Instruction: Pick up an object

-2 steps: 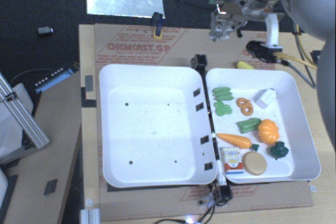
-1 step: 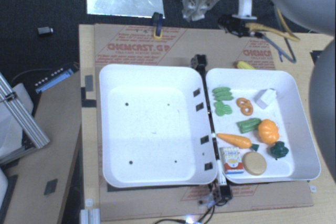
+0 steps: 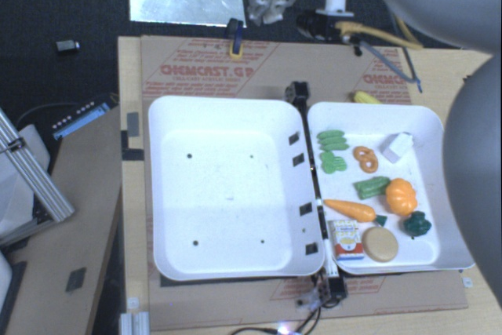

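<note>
The right bin (image 3: 427,121) holds several toy foods: two green pea pods (image 3: 332,140), a pretzel (image 3: 365,159), a white block (image 3: 397,145), a green vegetable (image 3: 371,187), an orange pumpkin (image 3: 401,196), a carrot (image 3: 351,209), a dark green broccoli piece (image 3: 416,224), a small red-and-white carton (image 3: 347,239) and a round tan disc (image 3: 381,244). My gripper (image 3: 268,10) hangs high at the top of the view, well beyond both bins' far edge and far from every object. It looks open, with nothing between its fingers.
The left bin (image 3: 227,184) lies beside the right one, with black clips along the shared wall (image 3: 310,184). A yellow banana (image 3: 365,98) rests outside the right bin's far rim. The arm's grey body (image 3: 471,169) covers the right side.
</note>
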`<state>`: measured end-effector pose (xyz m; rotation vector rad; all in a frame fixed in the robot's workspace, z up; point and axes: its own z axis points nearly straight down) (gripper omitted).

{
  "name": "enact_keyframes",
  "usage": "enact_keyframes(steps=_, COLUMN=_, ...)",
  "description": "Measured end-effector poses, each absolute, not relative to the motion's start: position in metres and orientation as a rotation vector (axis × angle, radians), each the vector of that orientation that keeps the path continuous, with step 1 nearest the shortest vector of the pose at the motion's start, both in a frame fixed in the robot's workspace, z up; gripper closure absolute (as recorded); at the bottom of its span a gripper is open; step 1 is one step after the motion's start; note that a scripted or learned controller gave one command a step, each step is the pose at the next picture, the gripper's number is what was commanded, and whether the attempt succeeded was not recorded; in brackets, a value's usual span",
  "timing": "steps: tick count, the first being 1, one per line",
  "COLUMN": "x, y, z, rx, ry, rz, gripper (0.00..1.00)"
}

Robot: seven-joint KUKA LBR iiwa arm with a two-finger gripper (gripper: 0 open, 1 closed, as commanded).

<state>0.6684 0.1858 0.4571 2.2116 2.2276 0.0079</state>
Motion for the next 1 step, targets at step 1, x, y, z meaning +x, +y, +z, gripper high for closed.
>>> enact_keyframes(steps=1, x=0.6683, y=0.2184, z=0.4736, rx=2.213, ry=2.228, rz=0.007, gripper=1.00)
